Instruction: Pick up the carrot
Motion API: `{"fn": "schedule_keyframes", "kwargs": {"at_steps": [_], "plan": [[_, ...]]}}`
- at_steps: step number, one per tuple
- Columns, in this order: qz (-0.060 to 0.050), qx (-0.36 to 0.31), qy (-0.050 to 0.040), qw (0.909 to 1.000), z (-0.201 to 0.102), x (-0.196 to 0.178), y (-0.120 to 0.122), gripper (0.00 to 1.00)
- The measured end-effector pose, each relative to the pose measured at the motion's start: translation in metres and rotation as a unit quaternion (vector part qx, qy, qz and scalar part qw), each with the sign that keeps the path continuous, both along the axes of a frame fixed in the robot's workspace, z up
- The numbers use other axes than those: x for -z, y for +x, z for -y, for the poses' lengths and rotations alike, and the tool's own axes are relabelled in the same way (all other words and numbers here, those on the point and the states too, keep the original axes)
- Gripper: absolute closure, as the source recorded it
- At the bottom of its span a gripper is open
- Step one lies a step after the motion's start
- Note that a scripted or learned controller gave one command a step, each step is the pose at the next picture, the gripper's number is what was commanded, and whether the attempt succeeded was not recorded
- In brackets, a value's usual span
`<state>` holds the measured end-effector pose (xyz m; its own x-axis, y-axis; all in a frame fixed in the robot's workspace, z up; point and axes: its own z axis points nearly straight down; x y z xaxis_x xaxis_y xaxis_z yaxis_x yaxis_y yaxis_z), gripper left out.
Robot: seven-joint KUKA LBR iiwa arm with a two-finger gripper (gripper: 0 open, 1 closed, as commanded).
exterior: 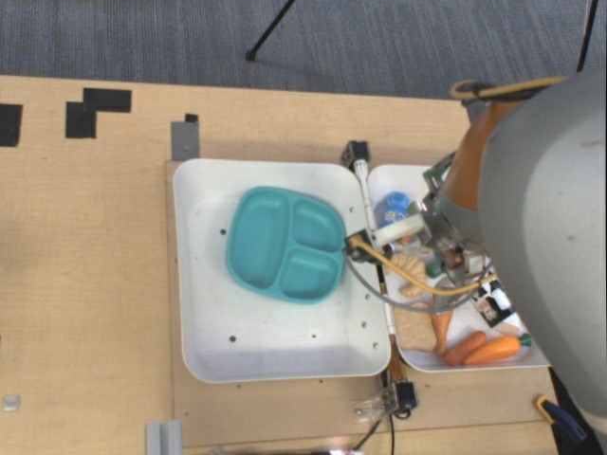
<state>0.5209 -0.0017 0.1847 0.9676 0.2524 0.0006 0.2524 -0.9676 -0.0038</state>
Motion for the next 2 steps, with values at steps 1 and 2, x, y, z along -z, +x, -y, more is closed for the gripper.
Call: {"fn": "schedule_keyframes", "kwargs": {"at_steps": [1,2], "plan": [[0.0,0.0,0.0,1.0,0.0,0.0,0.0,0.0],[-0.002,0.005,0.0007,1.0,-0.032,0.001,-0.035,0.0]]}}
